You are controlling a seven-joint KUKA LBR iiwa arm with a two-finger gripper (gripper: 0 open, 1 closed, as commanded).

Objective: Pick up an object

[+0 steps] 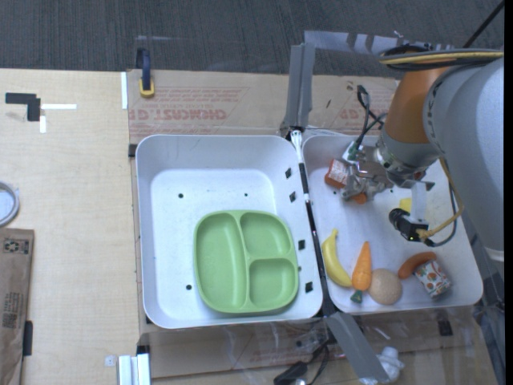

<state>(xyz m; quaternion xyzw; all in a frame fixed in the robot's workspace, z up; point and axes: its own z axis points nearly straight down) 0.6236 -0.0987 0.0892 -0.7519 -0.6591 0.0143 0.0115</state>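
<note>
2 white bins side by side on the bench: left bin [156,215] holds a green tray [244,261] w/ 3 compartments, lying flat toward the bin's near right part. Right bin [469,283] holds the loose items. Arm [449,111] comes in from the right, orange band above the wrist, w/ the gripper [358,184] down over the far left part of the right bin. Gripper sits right at a small red-orange packet [337,173], touching or just over it; can't tell if the packet is actually between the tips, and can't tell if the gripper is spread or closed, the wrist body and cables hide that. A bit of orange shows just under the gripper, too small to identify. Near the bin's front: banana [335,259] along the left wall, curved, carrot [362,267] just beside it on the right, tip pointing away from the camera, and a tan round item [385,286], maybe a potato, touching the carrot's lower end. Front right corner: a red curved piece [414,263] next to a small printed can [433,279] lying tilted. A black cable end [405,223] hangs from the wrist over the bin's middle, w/ a yellow bit [405,205] behind it
</note>
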